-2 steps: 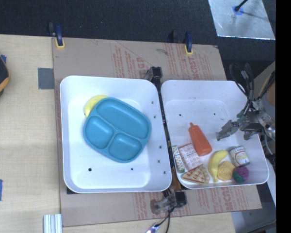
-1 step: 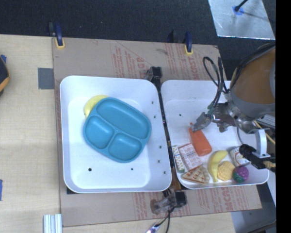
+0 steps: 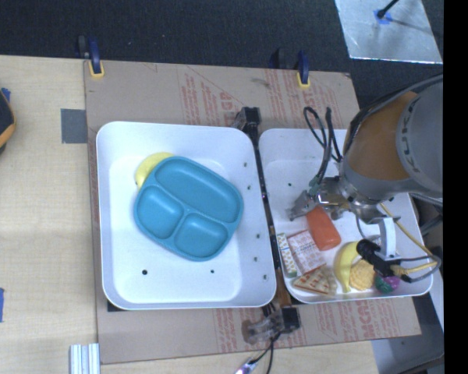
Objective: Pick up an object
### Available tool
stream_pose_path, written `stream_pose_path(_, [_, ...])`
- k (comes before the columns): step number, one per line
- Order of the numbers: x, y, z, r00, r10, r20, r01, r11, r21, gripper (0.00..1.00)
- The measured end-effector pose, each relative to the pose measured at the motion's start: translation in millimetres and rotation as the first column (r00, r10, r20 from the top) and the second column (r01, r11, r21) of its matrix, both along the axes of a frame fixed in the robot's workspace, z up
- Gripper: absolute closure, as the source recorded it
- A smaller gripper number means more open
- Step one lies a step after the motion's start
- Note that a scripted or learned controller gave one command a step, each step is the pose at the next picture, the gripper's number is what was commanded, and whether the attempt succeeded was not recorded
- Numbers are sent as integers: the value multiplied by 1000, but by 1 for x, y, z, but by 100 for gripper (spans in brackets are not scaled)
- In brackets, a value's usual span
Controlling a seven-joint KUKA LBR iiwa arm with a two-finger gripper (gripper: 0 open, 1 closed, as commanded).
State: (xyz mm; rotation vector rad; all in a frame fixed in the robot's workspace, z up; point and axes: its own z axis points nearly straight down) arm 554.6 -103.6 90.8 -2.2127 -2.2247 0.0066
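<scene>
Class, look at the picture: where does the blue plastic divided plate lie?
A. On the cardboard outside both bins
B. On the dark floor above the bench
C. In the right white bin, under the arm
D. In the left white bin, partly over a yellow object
D: the blue plastic divided plate sits inside the left white bin, with a yellow object peeking out from under its upper-left edge.

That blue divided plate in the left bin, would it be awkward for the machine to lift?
Probably. The blue plate looks like rigid moulded plastic, so it shouldn't flop. It is wide and shallow, likely light but hard to pinch except at its rim. It partly covers a yellow thing, so it may rock.
</scene>
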Motion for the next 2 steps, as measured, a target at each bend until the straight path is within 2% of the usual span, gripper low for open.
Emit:
stream_pose_path(1, [0, -1, 11, 1000, 3, -1, -3, 1000, -1, 100])
stream_pose_path(2, [4, 74, 102, 1000, 1, 5, -1, 1000, 2, 100])
